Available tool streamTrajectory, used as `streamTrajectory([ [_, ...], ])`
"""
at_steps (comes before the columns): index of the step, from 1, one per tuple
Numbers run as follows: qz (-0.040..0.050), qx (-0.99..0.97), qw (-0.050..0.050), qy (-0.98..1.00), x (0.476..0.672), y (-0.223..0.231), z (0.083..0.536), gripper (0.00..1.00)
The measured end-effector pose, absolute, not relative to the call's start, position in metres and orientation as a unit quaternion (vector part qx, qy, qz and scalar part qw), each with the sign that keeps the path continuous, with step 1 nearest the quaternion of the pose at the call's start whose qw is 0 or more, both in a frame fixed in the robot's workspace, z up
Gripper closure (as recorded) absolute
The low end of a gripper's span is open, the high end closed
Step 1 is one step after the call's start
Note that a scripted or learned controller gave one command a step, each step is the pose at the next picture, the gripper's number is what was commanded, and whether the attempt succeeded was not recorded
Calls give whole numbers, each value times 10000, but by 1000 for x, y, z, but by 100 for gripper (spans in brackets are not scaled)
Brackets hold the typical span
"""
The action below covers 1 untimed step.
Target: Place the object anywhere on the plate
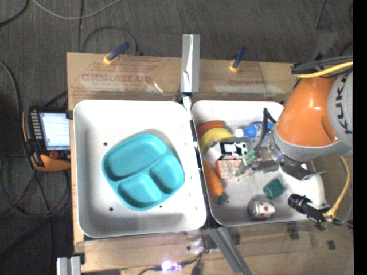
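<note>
gripper (pixel 248 160) down in the right bin (pixel 298 196) over the carton (pixel 228 167), can't tell its grip state. carton sits beside a carrot (pixel 213 183), banana (pixel 213 135) behind it. plate (pixel 143 169) in the left bin (pixel 86 153), well apart.

The letters "KU" are seen on the grey and orange robot arm (pixel 321 116) at three o'clock; faint red print on the brown cardboard sheet (pixel 120 79) at eleven o'clock cannot be read.

A turquoise plate (pixel 144 171) sits in a white bin (pixel 86 153); the carrot (pixel 214 182) is orange.
</note>
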<state>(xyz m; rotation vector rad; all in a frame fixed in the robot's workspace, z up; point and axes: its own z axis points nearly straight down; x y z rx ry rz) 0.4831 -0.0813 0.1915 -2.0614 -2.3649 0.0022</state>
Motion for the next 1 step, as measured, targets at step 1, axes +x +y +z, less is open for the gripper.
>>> streamTrajectory([
  [1, 4, -6568, 23, -7540, 483, -81, 191, 0],
])
